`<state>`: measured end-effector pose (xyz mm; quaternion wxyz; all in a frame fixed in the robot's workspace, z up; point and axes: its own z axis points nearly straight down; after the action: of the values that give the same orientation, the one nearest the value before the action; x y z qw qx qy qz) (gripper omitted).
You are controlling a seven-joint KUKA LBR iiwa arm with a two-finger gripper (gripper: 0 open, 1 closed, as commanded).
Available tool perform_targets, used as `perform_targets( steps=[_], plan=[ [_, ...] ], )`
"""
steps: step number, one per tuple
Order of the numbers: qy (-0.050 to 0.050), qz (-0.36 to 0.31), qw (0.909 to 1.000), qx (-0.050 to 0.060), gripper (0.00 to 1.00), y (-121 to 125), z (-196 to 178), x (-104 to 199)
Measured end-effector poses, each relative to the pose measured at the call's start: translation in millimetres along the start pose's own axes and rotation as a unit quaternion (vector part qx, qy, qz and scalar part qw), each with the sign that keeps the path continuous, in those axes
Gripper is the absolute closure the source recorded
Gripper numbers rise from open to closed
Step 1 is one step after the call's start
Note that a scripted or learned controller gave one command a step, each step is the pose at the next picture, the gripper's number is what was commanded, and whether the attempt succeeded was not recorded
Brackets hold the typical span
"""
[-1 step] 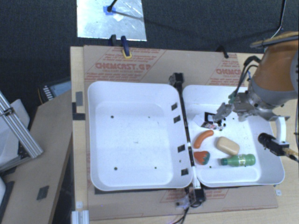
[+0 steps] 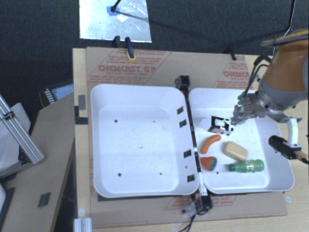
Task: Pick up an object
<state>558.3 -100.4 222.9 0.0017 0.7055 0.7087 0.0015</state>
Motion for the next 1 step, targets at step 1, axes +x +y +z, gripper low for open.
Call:
perform_targets(
  steps=[1],
  plan=[
    [0.002,-0.005,1.0000,-0.004,1.00,55.0,-65.2,104.9]
  ],
)
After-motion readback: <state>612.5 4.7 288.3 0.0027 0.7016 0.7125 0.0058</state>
